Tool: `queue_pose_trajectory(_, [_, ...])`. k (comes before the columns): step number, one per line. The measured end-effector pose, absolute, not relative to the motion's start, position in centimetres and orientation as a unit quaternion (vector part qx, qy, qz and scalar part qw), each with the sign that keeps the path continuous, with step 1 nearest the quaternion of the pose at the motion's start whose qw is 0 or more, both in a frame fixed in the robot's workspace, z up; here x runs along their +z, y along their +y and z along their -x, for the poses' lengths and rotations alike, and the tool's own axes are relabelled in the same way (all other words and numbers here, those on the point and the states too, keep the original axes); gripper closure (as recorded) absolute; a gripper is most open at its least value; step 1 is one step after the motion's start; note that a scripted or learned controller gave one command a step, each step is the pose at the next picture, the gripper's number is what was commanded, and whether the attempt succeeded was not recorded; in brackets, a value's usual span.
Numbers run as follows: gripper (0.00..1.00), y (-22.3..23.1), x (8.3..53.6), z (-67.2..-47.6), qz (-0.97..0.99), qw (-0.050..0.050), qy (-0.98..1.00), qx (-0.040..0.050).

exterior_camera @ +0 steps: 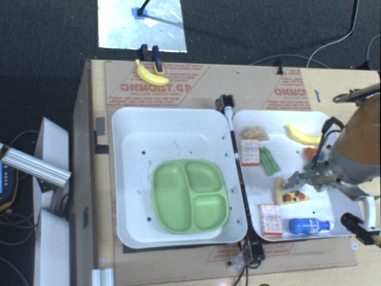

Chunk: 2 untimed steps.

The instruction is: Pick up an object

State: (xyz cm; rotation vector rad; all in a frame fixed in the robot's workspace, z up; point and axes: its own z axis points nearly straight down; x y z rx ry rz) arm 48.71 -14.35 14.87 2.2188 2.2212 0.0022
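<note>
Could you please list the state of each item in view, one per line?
Green tray: flat in the left bin, compartments bare.
Blue bottle: lying on its side in the right bin.
Banana: lying in the right bin.
Second banana: lying on the bench, outside the bins.
Red carton: lying flat beside the bottle.
Pincer: low over the pizza slice; grip unclear.

- Dark carpet [47, 22] is seen around the bench.
- A shiny metal sheet [141, 15] is laid on the carpet at the top, marked with blue tape [138, 12].
- The bench is topped with printed cardboard [196, 79].
- Pale cables [333, 40] are run across the carpet, upper right.
- A white frame [50, 159] is set to the bench's left.
</note>
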Motion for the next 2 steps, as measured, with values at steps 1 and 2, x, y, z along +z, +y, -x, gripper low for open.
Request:
queue_pose_trajectory(1, [0.0, -12.4, 8.7, -49.1, -0.707, 0.004, 0.707, 0.0013])
queue_pose_trajectory(2, [1.0, -12.4, 9.9, -49.3, -0.707, 0.005, 0.708, 0.0026])
